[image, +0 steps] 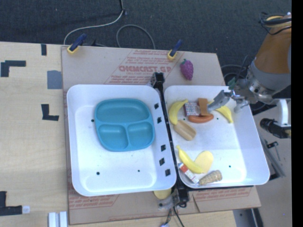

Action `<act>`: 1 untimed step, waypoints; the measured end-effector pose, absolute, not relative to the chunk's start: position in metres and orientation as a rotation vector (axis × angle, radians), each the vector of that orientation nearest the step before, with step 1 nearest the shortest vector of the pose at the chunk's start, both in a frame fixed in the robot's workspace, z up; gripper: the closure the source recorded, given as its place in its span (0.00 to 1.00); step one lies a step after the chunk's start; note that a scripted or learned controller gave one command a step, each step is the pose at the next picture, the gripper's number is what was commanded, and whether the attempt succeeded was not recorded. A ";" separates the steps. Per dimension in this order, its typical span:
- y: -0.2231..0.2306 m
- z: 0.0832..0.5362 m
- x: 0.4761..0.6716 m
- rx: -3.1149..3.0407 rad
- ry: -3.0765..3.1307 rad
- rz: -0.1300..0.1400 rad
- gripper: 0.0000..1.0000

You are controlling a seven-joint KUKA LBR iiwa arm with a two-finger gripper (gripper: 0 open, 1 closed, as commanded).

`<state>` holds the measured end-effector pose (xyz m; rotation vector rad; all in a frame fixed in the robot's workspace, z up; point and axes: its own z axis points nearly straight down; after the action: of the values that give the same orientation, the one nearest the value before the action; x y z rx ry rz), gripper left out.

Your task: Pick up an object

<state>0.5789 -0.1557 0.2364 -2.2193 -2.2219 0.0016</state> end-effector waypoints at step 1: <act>-0.185 0.152 0.648 -2.220 -2.225 0.005 0.00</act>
<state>0.6484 -0.1846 0.1520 -2.2197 -2.2247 0.0045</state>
